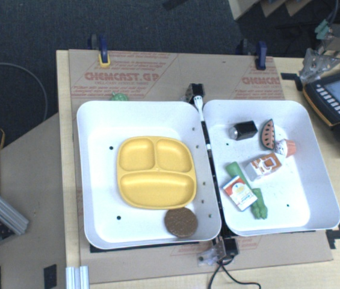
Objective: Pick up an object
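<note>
Right of the yellow tray (156, 171): black cylinder (243, 130), watermelon slice (268, 133), small cartons (262, 166), green vegetable (249, 191). Brown cookie (180, 221) touching its lower edge. End effector state: cannot tell.

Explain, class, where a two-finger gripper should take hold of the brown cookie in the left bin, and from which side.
Grip the brown cookie across its width at the rim, coming straight down from above. It is a flat disc lying face up, so only the edges give purchase. Set the fingers left and right: the yellow divided plate crowds its upper edge and the left bin wall lies close below.
</note>
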Available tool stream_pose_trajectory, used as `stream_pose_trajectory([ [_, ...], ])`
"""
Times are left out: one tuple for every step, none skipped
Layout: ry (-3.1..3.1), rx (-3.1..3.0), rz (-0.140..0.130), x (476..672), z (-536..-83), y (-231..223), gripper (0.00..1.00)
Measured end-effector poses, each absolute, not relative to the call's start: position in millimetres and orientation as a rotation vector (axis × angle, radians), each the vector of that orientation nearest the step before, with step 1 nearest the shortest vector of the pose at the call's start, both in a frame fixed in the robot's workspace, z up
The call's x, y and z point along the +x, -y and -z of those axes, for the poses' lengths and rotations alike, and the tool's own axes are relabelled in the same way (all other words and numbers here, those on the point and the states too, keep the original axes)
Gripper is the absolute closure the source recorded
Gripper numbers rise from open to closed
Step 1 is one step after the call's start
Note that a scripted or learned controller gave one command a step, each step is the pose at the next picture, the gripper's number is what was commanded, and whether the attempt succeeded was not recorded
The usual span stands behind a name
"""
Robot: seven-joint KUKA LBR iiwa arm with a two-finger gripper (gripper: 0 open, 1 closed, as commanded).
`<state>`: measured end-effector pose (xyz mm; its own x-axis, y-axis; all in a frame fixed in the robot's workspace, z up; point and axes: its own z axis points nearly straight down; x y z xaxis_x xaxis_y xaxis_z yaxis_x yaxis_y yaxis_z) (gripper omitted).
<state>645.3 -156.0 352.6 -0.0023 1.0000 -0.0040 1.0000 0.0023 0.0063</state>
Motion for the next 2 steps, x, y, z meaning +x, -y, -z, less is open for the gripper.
stream_pose_trajectory([
  [-2.220, 2.215, -0.001, 645.2, -352, 156, 0.00],
  [-2.208, 2.207, -0.019, 565.8, -548, 151, 0.00],
])
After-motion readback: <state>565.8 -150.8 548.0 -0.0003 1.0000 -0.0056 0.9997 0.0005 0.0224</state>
